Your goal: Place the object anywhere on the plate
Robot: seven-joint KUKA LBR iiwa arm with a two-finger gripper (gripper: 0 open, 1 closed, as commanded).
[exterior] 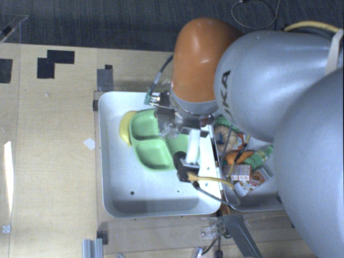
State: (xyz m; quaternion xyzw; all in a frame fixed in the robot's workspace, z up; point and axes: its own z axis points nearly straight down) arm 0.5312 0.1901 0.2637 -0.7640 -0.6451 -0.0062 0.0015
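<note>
arm (258,90) crowds green plate (150,144); left bin's (115,187) front floor open.

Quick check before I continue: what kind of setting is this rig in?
Most likely a robotics lab bench, not a kitchen. A KUKA arm reaches over a shallow white bin holding a green sectioned plate; black markers sit on the wooden benchtop and loose cable lies on the carpet.

Robotics lab, KUKA arm (279,90) over white bin (115,160), wooden bench (48,171), loose cables (258,9)
</note>
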